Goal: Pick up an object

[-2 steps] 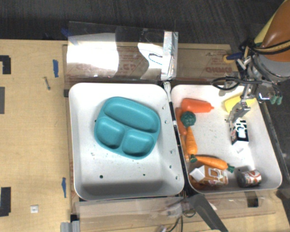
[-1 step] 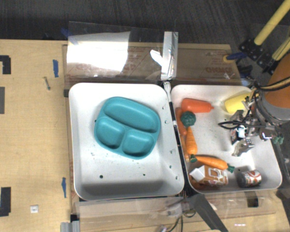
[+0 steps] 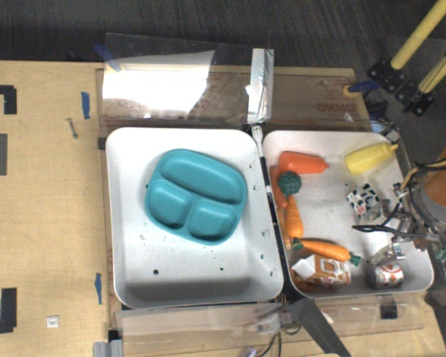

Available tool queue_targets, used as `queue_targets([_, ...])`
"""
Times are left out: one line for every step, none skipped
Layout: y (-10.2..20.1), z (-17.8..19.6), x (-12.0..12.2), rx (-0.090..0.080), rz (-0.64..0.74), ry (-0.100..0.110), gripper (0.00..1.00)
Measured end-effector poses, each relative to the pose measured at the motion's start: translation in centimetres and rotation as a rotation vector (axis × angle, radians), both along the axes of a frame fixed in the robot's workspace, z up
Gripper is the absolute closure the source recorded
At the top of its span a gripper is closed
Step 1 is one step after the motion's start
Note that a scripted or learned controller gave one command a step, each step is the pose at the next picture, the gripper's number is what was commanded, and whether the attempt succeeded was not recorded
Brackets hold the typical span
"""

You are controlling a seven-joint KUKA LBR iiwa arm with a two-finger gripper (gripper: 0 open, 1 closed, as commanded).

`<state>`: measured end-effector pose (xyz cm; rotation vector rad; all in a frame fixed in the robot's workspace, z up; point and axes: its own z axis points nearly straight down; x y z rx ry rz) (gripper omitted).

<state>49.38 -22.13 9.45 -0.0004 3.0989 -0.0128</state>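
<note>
Gripper [image 3: 401, 233] sits low at the right edge of the right bin [image 3: 323, 199] — finger state cannot be told. Small can [image 3: 387, 275] lies just below it, black-and-white toy [image 3: 361, 199] just left; carrots [image 3: 325, 249] farther left — nothing visibly held.

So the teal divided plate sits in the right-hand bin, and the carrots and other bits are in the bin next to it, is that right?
Not quite. The camera view shows the teal divided plate in the left-hand bin, not the right. The carrots and other bits are in the bin next to it, as you said.
</note>
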Motion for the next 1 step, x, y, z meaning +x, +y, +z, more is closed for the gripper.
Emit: queue_targets([0.03, 0.93, -0.06, -0.001, 0.003, 0.005, 1.0])
